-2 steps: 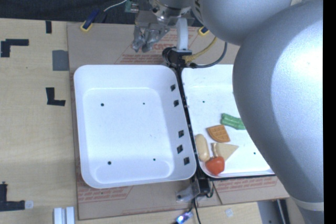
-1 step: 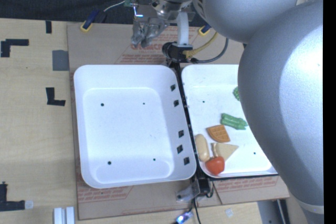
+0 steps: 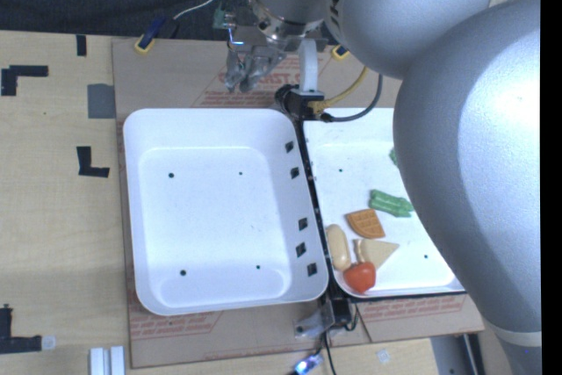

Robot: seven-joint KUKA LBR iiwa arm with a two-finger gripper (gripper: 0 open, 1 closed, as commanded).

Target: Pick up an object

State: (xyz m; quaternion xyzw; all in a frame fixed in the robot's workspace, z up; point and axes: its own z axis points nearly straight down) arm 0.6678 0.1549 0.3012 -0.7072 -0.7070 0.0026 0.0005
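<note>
Objects to pick from lie in the right bin [image 3: 351,149], none lifted yet, so the whole pick is left to do. Largest in view, the grey arm [image 3: 457,57] sweeps in from the right, over that bin. The left bin [image 3: 211,123] sits beside it. The gripper [image 3: 241,75] hangs beyond the left bin's far rim, over the cardboard [image 3: 167,75]; whether its jaws are open or closed, I cannot tell. Then the small pieces, clustered: green vegetable [image 3: 390,204], orange cracker [image 3: 365,224], pale wedge [image 3: 378,252], tan roll [image 3: 337,247], red tomato [image 3: 359,277].
</note>
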